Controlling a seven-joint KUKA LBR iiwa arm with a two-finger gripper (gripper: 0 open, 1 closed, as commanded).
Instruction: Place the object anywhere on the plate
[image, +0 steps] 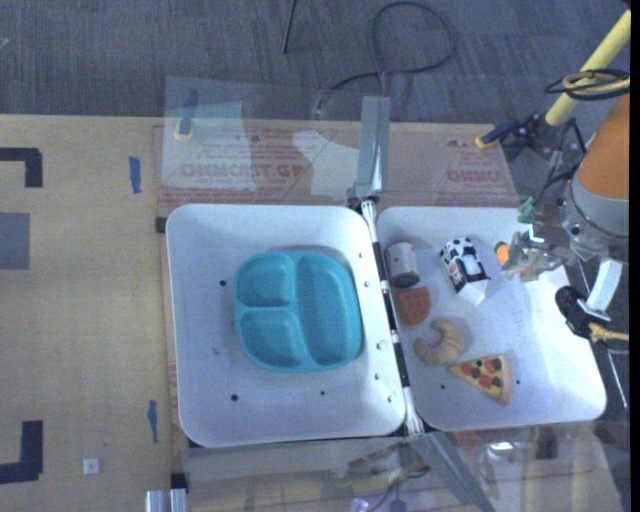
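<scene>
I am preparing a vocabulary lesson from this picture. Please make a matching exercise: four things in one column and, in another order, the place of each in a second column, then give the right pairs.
Things:
1. plate
2. pizza slice
3. can
4. croissant

Places:
A. right bin, at its left wall, far end
B. middle of the left bin
C. right bin, near end, nearest the camera of the items
D. right bin, between the can and the pizza slice, nearer the pizza slice

Pairs: 1-B, 2-C, 3-A, 4-D
</scene>
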